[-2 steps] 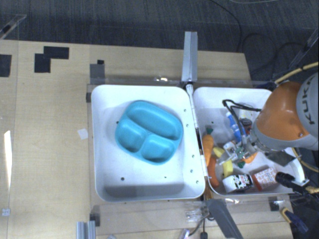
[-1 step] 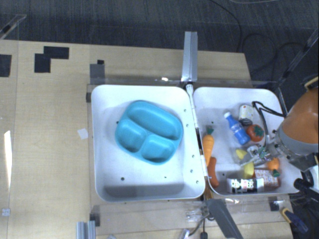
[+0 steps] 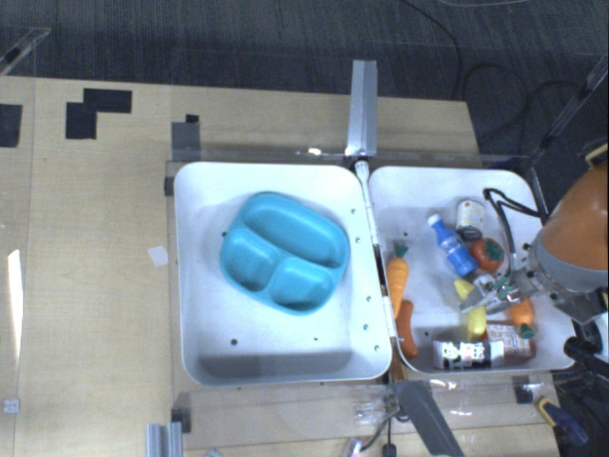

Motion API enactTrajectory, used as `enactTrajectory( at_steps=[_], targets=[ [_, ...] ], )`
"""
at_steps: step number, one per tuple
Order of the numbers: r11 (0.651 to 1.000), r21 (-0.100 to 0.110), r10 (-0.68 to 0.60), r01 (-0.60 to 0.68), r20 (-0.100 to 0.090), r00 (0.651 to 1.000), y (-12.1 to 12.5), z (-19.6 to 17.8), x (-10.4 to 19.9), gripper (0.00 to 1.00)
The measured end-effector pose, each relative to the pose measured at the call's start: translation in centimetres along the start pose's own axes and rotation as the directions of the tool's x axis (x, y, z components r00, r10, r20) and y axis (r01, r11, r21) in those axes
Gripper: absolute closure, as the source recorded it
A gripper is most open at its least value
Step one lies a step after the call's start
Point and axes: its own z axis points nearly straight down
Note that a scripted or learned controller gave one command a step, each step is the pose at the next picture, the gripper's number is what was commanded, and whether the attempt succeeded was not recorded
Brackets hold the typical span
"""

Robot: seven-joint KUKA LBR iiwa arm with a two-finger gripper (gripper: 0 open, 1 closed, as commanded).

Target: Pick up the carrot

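Grey bracket hardware is sitting at the near edge of the counter, just in front of the seam between the two bins. Behind it, a dark bottle is lying on its side along the near wall of the right bin.

The carrot is lying in the right bin, close against its left wall, with the green top pointing toward the far wall. A redder tapered piece is lying just nearer than the carrot's tip, almost in line with it; its identity is unclear.

The gripper is hovering over the clutter in the right half of that bin, among a yellow item, an orange item, a blue bottle and a red item. It is standing well apart from the carrot. Whether it is released or clenched cannot be told; cables and the wrist are masking it, and nothing is showing in its grip.

The left bin is carrying a blue divided plate, which is not involved.

Assessment: the step in hand is appearing to be the approach. To do it well, the arm should be crossing toward the left wall, lining up across the carrot's width and coming down on its thick middle. The wall is leaving little clearance on one side, and the redder piece is risking a mistaken or double pick.
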Motion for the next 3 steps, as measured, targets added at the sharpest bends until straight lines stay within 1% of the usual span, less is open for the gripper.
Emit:
enactTrajectory(
  at_steps=[2, 3],
  targets=[
    [1.0, -0.009, -0.006, 0.006, 0.004, 1.0, 0.5, -2.1, 0.0, 1.0],
    [0.926, 0.003, -0.378, 0.378, -0.012, 0.926, -1.0, 1.2, -2.4, 1.0]
  ],
)
